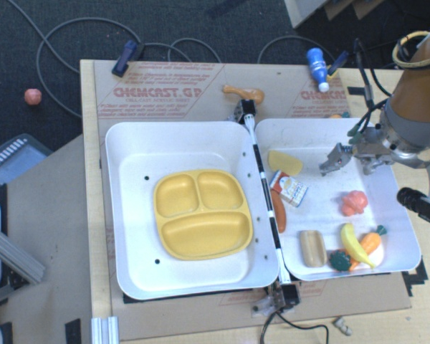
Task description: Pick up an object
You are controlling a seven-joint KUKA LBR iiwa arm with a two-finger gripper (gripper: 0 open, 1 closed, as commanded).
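I see the gripper [338,160] over the right bin [408,260], above the yellow wedge [285,163]; jaws spread apart, grasping nothing.

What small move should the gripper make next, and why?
Probably lower toward the pink toy. The gripper hangs over the right bin with nothing between its fingers, and that toy lies just below it, apart from the banana.

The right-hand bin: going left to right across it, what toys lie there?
Orange hot dog → tan bread slice → pink round toy → small orange carrot. The robot's hand hovers above the bin.
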